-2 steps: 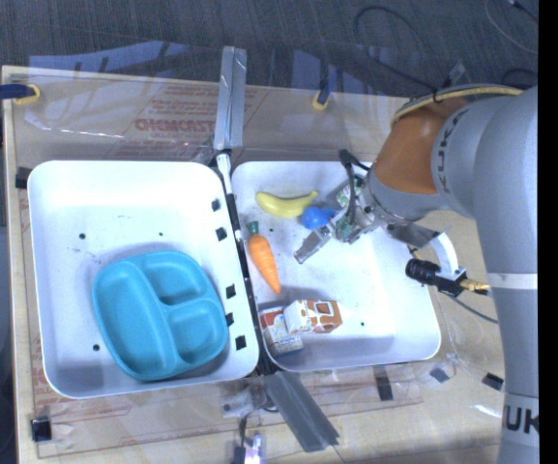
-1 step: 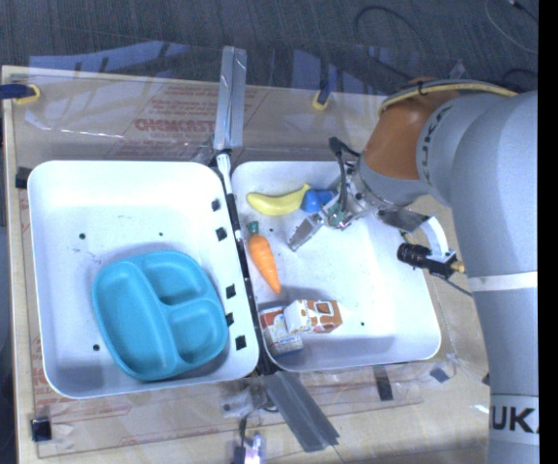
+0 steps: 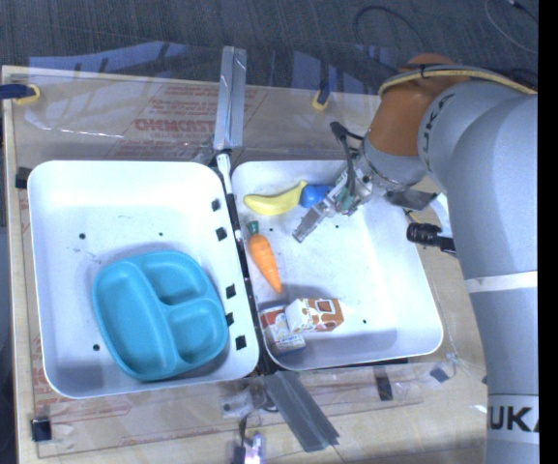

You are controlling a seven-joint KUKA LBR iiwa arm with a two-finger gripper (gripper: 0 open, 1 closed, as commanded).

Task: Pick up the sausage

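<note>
While the end effector (image 3: 309, 226) hangs low over the right bin (image 3: 395, 288), just beside the banana (image 3: 271, 201) and a blue object (image 3: 314, 195), its grip cannot be judged. A carrot (image 3: 264, 260) and a milk carton (image 3: 303, 321) lie nearer the front. No sausage can be made out with certainty. A blue tray (image 3: 160, 313) sits in the left bin (image 3: 75, 211).

A robotics lab — a KUKA arm (image 3: 491, 259) reaches over two white bins (image 3: 56, 259) on a clamped bench (image 3: 114, 114), toy food inside, cables on grey carpet (image 3: 114, 8).
</note>
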